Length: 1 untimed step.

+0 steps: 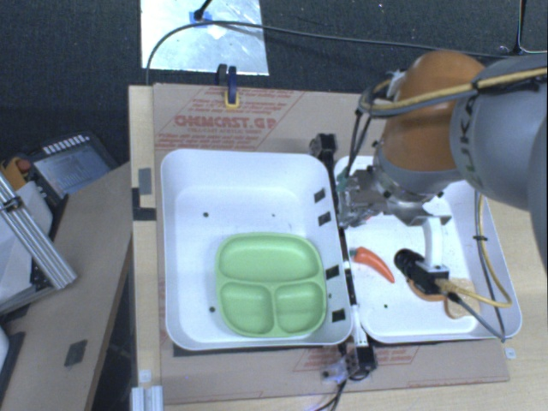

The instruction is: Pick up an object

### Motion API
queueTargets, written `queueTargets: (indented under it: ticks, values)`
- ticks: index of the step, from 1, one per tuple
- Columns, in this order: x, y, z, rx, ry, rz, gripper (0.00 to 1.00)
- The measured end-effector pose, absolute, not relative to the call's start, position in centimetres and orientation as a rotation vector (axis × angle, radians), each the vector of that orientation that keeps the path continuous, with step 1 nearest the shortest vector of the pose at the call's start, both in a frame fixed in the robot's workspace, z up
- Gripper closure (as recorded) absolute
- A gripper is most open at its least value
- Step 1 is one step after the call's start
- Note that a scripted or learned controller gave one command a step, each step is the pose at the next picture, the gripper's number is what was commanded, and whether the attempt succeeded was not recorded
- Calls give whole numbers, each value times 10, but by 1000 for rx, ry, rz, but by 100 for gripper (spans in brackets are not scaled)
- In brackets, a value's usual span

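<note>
Nearest, the left shallow white plastic bin holds a pale green three-compartment plastic plate. The right white bin holds a small orange-red chilli-shaped object lying loose near its middle. Behind it, the gripper hangs by that bin's left wall, clear of the chilli; whether it is open or closed cannot be told. Farthest, a brown cardboard sheet bears red print reading "CHEMCAST".

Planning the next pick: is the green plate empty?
Empty: all three compartments of the plate show bare green, nothing in them.
</note>
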<state>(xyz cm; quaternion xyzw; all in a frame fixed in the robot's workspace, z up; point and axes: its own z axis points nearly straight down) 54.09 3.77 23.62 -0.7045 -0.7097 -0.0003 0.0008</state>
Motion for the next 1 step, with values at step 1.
queueTargets:
  ticks: [1]
  values:
    - [532,89,241,-2210,-2232,-4,100]
